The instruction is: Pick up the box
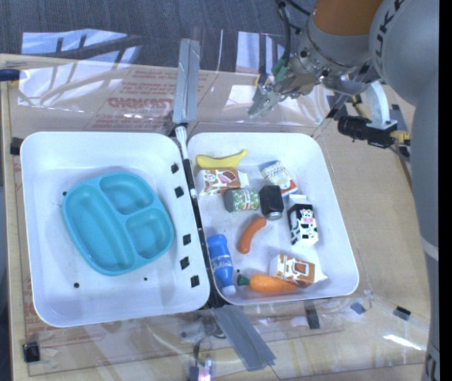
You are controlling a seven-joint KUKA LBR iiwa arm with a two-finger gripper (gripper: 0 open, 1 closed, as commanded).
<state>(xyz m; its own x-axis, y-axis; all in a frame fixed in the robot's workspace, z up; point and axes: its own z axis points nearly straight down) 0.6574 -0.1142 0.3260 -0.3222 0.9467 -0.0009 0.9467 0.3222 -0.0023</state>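
The gripper [264, 101] is hanging above the far rim of the right bin [339, 213], carrying nothing; whether it is parted or closed, I cannot tell at this size. Below it toward the near side, toy groceries are lying in that bin: a banana [220, 159] at the far left, a small brown-and-white box [220, 181] just near of it, a black can [271, 202], a cow-patterned carton [302, 225], a sausage [250, 234], a blue bottle [220, 262], a carrot [270, 285] and an orange carton [296, 269]. The box is probably light, stiff and slightly slick; gripping across its narrow sides looks safest, though the banana and a green packet [242, 201] are crowding it. In the left bin [44, 276] a blue divided plate [117, 221] is resting.
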